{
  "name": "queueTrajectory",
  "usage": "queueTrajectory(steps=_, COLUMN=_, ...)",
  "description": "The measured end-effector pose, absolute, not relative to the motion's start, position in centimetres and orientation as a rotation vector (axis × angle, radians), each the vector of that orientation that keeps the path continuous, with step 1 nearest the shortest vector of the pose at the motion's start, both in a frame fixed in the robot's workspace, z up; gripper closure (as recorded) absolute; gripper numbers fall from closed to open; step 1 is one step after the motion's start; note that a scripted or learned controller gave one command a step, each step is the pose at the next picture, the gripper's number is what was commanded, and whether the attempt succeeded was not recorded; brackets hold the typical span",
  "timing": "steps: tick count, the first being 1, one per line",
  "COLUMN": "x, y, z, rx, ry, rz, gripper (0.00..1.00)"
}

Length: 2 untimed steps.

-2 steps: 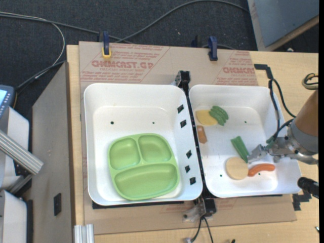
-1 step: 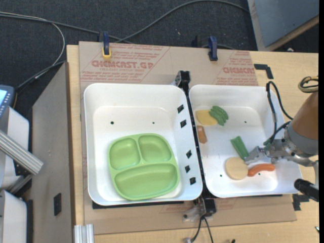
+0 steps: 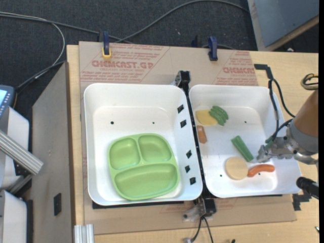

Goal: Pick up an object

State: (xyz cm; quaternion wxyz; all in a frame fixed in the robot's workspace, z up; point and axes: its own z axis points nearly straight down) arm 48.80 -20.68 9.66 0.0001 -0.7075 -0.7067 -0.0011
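In the right bin (image 3: 253, 97), the gripper (image 3: 267, 153) hangs just above an orange sausage-shaped piece (image 3: 260, 170); a tan disc (image 3: 235, 168) and green stick (image 3: 242, 148) crowd alongside.

You look down from one fixed camera above the bench (image 3: 152, 54), tilted from the near side, both white bins (image 3: 96, 135) in frame, the arm (image 3: 309, 125) entering from your right.

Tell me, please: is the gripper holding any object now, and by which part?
It cannot be told. The gripper is low beside the orange-red piece, with nothing visibly between its fingers.
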Motion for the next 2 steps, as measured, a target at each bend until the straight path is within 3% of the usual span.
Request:
queueTrajectory(steps=1, x=48.3, y=-20.4, z=15.8, rx=-2.224, ry=-2.226, rz=-0.004, gripper=1.0)
queueTrajectory(steps=2, x=49.3, y=-20.0, z=20.7, rx=-2.223, ry=-2.228, rz=-0.005, gripper=1.0)
